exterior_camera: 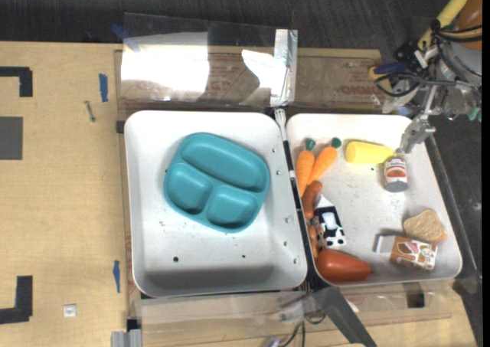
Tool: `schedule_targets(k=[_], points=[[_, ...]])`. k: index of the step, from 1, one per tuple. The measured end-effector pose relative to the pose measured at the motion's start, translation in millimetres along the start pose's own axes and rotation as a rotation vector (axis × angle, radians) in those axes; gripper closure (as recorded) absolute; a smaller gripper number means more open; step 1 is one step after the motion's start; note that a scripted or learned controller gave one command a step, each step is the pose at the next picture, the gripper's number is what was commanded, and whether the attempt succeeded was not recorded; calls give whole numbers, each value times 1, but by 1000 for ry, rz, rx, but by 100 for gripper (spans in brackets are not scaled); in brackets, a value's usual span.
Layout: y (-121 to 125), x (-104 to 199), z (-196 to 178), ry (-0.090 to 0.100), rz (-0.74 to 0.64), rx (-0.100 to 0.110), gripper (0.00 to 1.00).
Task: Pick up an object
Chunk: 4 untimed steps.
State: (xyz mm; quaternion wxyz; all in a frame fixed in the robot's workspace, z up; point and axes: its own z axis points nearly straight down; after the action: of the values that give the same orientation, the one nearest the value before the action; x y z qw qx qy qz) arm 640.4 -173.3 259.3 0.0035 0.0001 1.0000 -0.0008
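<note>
We want to bring the claw point(414, 137) straight down over one toy, with room on both sides, then squeeze. The claw hangs over the far right corner of the right bin point(448, 207). It looks empty, but we cannot tell how wide it is open. The little can point(395, 174) sits just near and left of it, beside the yellow block point(367, 152).
</note>
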Motion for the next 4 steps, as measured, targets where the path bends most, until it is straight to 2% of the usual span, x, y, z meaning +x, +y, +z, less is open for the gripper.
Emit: schedule_targets(k=[1, 3, 4], points=[[-47, 3, 161, -4, 114, 1, 0], [-49, 29, 172, 2, 162, 0, 0], [-48, 25, 157, -12, 160, 3, 100]])
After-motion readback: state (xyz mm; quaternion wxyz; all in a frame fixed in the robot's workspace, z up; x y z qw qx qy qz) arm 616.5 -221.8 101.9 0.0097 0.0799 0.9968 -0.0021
